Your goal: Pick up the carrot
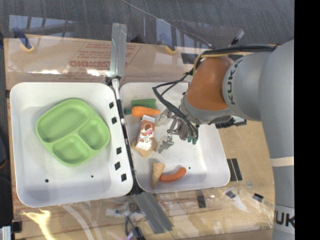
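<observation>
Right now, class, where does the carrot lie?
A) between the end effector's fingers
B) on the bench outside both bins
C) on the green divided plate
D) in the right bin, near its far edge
D: the carrot lies in the right bin near its far edge, apart from the end effector and the green plate.

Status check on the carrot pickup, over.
Gripper low in the right bin, nothing visibly held. Carrot lying near the bin's far left corner, beside a green vegetable. Small carton between gripper and carrot.
</observation>
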You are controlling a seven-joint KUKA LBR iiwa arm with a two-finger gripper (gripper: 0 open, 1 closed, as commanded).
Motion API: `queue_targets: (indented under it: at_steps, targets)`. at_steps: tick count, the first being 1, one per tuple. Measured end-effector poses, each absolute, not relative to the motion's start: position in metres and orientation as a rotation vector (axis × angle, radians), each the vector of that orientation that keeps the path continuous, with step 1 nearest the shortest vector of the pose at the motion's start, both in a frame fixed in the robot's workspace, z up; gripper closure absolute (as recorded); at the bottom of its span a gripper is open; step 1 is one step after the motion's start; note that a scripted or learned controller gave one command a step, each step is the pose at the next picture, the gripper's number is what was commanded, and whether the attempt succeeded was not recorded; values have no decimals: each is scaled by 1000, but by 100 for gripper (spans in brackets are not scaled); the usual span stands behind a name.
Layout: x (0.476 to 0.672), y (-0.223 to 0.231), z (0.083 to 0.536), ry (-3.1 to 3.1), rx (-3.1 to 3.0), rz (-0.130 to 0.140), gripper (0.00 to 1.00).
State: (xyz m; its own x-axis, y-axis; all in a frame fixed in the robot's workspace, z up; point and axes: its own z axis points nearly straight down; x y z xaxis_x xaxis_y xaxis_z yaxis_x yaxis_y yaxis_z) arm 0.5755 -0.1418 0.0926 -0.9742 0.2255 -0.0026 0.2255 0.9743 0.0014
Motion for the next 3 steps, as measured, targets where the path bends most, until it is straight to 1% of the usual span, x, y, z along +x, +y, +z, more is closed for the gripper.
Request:
queue_targets:
  at_steps: [1, 2, 3]
  targets:
    - [577, -142, 103, 3118, 345, -2, 100]
    - [651, -71, 197, 3118, 289, 3, 100]
    - [613, -23, 246, 3089, -551, 0, 100]
